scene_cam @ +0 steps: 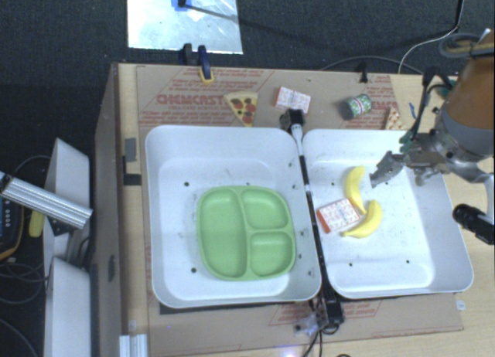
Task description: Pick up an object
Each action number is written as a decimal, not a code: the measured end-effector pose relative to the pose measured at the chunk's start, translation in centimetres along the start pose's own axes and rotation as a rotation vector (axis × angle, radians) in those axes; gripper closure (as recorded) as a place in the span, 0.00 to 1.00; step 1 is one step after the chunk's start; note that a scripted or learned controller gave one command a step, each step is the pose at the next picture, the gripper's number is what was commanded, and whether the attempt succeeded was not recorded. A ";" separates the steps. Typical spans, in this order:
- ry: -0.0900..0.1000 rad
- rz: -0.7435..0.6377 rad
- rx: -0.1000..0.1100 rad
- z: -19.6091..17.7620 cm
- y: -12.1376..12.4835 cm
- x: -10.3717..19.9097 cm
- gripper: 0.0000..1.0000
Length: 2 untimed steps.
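In the right bin point(433, 270) lie two yellow bananas: one point(354, 185) near the middle, the other point(365, 222) just below it. A small red and white box point(339, 214) rests against the lower banana. My gripper point(402, 173) hangs over the bin's upper right part, to the right of the upper banana. It is open, one finger point(383, 170) slanting toward that banana with a small gap between them. Nothing sits between the fingers. The grey arm with its orange band point(472, 100) comes in from the right.
A green divided plate point(246, 232) lies in the left bin point(166, 193). Behind the bins on the cardboard are a toy pizza slice point(242, 107), a small packet point(292, 99) and a green can point(358, 106). A black divider point(308, 193) runs between the bins.
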<state>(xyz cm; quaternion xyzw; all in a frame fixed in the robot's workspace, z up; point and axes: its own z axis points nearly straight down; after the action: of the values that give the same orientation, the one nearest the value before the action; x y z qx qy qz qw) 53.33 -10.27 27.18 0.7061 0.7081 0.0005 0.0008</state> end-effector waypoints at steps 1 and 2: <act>0.000 0.002 0.003 10.2 0.8 -3.7 0.00; 0.001 0.001 -0.006 18.3 1.2 -3.6 0.00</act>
<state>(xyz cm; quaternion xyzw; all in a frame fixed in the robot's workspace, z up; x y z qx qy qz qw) 54.57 -13.85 8.88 0.7063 0.7079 0.0030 0.0028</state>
